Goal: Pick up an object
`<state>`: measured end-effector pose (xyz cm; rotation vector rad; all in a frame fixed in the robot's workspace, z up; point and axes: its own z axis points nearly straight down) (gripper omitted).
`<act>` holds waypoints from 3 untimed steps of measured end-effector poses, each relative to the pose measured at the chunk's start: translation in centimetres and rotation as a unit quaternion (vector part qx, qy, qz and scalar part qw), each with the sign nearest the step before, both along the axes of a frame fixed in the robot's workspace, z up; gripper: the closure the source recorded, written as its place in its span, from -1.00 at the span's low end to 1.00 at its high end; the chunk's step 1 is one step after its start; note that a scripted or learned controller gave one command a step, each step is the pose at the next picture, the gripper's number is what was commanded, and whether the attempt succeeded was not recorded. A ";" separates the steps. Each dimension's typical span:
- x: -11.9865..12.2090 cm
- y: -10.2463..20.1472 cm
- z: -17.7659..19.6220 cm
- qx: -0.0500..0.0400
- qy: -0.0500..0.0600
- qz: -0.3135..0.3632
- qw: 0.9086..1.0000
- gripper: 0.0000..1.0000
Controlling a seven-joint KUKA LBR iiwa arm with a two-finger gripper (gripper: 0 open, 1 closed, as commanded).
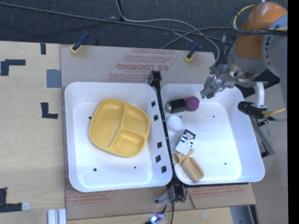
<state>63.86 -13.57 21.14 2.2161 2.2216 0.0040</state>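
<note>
the end effector (pixel 211 88) hangs over the back edge of the right bin (pixel 233 139), and whether it is apart or together cannot be told from this angle; nothing shows in its grip. just beside it lies a purple ball (pixel 192 103) touching a dark cylinder (pixel 176 106), with a white ball (pixel 174 122) near them. the purple ball looks light and soft, likely to roll, so squeezing across its middle seems safest.
</note>
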 end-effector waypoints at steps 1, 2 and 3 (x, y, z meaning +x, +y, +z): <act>0.5 0.2 6.3 0.000 -0.001 0.000 1.000 1.00; 0.1 6.1 4.5 0.001 0.003 0.002 1.000 1.00; -0.1 11.2 2.5 0.001 0.004 0.002 1.000 1.00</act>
